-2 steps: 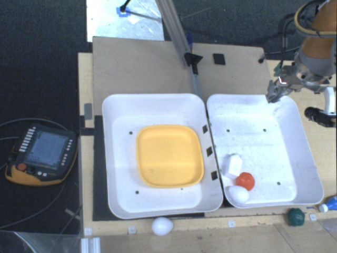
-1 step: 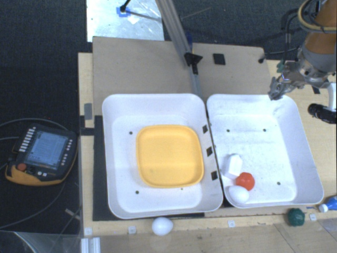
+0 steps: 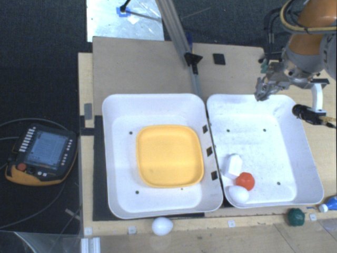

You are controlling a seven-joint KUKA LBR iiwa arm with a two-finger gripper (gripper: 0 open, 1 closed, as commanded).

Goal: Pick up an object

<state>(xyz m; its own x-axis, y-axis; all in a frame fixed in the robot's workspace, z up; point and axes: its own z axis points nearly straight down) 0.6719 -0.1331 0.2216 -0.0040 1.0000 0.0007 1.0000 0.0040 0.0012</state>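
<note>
In the right bin [image 3: 295,141], near its front left corner, lie a small red-orange round object [image 3: 245,181], a white blocky object [image 3: 231,164] and a white egg-like object [image 3: 238,194], all close together. The left bin [image 3: 118,141] holds a yellow square plate [image 3: 169,155]. My gripper [image 3: 262,92] hangs over the back edge of the right bin, far from the three small objects. Nothing shows between its fingers.
A white egg [image 3: 162,225] lies on the bench in front of the left bin. A dark green ball [image 3: 296,216] sits by the right bin's front right corner. A teach pendant [image 3: 41,153] rests at far left. A slanted metal pole [image 3: 176,22] stands behind the bins.
</note>
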